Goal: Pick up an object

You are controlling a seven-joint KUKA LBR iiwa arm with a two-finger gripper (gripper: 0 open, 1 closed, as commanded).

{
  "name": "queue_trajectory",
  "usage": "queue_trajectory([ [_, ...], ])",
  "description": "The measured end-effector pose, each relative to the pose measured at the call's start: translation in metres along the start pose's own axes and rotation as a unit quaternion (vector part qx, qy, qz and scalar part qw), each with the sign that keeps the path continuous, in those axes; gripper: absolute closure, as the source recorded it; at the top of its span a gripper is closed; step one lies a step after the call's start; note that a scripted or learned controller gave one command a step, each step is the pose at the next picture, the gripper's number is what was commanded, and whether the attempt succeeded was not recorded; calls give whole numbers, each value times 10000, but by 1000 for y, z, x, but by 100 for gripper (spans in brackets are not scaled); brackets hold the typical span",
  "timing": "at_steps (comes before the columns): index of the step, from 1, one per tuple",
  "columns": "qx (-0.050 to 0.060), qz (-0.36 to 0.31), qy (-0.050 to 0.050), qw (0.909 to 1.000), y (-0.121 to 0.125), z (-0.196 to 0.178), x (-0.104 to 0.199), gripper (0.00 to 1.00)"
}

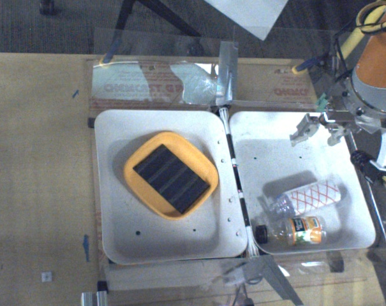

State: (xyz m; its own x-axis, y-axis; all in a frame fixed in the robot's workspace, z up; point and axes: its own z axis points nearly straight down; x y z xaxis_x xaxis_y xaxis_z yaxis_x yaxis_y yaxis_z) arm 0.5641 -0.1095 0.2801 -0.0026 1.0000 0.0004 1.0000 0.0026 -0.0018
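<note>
A yellow tray-like object with a dark ribbed panel [171, 182] lies in the left bin [110, 132]. In the right bin [256, 139] a crumpled clear bottle with a red-and-white checked label [307, 197] lies near the front, and a small bottle with an orange label and black cap [293, 231] lies just in front of it. My gripper [318, 130] hangs over the back right part of the right bin, its two fingers spread apart with nothing between them, well behind the bottles.
A clear plastic sheet over cardboard [161, 85] lies behind the bins, with a metal upright [226, 75] at the divide. The arm's orange band [376, 62] is at the right edge. Wooden bench [33, 171] stretches left.
</note>
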Motion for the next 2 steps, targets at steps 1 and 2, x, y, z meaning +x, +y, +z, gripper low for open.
queue_trajectory([
  [1,-6,-650,-1,9979,-60,72,-29,0],
  [2,-35,-631,-8,9980,-77,167,-8,0],
])
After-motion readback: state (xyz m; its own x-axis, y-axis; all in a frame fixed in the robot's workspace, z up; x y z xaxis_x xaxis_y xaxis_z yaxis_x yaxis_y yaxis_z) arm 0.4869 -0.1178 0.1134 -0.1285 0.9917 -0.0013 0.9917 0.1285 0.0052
